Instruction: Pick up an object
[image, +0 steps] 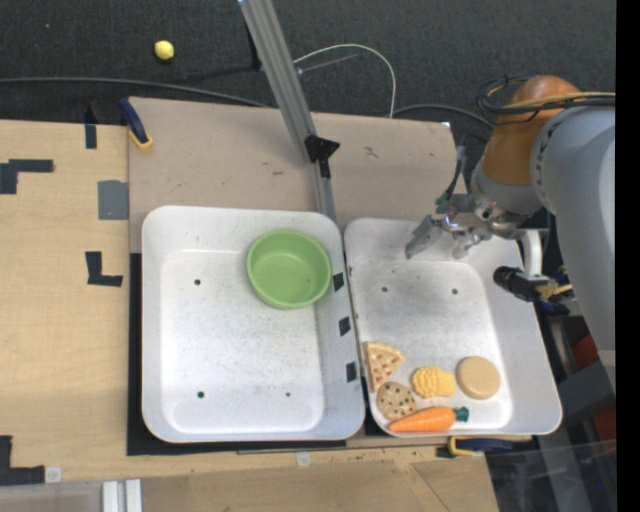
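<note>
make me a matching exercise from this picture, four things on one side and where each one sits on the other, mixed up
Things:
1. green bowl
2. carrot
3. gripper
4. yellow ball

Places:
A. on the dark floor beyond the bench, top left of the view
B. over the far end of the right bin
C. along the near edge of the right bin
D. in the left bin, at its far right side

Pairs: 1-D, 2-C, 3-B, 4-A
</note>
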